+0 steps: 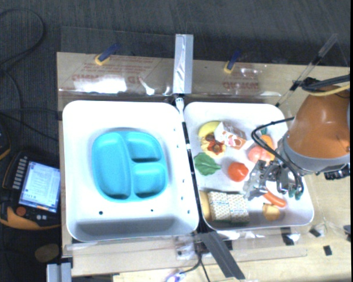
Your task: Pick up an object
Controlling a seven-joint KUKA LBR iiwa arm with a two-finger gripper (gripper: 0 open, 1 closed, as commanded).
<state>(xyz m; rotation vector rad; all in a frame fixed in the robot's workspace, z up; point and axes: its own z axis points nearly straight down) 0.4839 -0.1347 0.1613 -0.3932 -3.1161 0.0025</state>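
- The left bin (76, 157) holds a blue divided tray (129, 163) in its middle.
- The right bin (247, 111) holds a heap of toy food.
- The arm (319, 131) reaches in from the right, orange band over the bin's right side.
- The gripper (260, 187) hangs low in the right bin; I cannot tell how its jaws stand.
- A waffle block (228, 207) lies by the near wall.
- A tomato (237, 171) sits just left of the gripper, a green leaf (207, 165) beyond it.
- A banana (208, 128) lies at the far left corner.
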